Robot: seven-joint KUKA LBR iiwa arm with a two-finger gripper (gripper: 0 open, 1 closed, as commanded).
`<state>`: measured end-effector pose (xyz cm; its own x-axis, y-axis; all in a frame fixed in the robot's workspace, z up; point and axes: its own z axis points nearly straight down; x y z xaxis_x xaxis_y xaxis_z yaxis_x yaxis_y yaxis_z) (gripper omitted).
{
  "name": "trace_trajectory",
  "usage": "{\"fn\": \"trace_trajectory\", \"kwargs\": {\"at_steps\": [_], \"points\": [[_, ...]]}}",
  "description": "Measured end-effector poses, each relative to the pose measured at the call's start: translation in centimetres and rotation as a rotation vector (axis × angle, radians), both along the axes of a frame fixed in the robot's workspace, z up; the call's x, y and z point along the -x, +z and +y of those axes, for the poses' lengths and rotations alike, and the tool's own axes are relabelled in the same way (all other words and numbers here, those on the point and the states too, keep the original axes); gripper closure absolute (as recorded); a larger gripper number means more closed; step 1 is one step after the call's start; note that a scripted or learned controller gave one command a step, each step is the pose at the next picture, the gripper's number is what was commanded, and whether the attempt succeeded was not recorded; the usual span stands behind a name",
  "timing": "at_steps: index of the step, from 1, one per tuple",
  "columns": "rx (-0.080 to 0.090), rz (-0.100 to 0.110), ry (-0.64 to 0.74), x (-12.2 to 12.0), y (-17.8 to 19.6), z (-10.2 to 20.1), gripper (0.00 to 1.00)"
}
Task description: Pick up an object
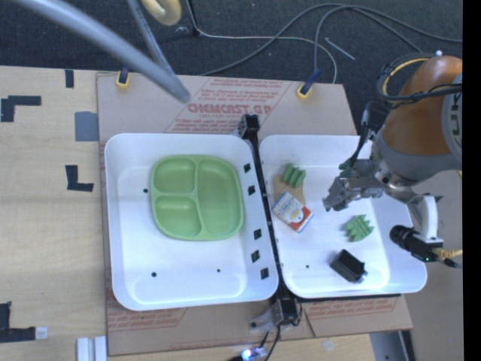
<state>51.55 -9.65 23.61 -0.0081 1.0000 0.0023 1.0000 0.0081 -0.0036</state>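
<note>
My gripper (pixel 336 199) hangs over the middle of the right bin (pixel 398 280), reaching in from the right, with nothing seen between its fingers. Several small objects lie in that bin. A green ridged piece on a tan base (pixel 291 179) sits at the upper left. A small white carton with red and orange print (pixel 292 211) lies just left of the gripper. A green ridged toy (pixel 358 228) rests to the gripper's lower right. A black block (pixel 348 265) lies near the front wall.
The left bin (pixel 120 224) holds a green divided plate (pixel 198 197). A black divider clip strip (pixel 259 209) runs between the bins. Cables cross the dark floor behind, and a grey pole (pixel 98 32) slants across the top left.
</note>
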Motion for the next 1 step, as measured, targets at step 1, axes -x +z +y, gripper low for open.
{"fn": "trace_trajectory", "kwargs": {"at_steps": [1], "points": [[0.001,0.0,0.0,-0.74,0.52,5.49,1.0]]}}
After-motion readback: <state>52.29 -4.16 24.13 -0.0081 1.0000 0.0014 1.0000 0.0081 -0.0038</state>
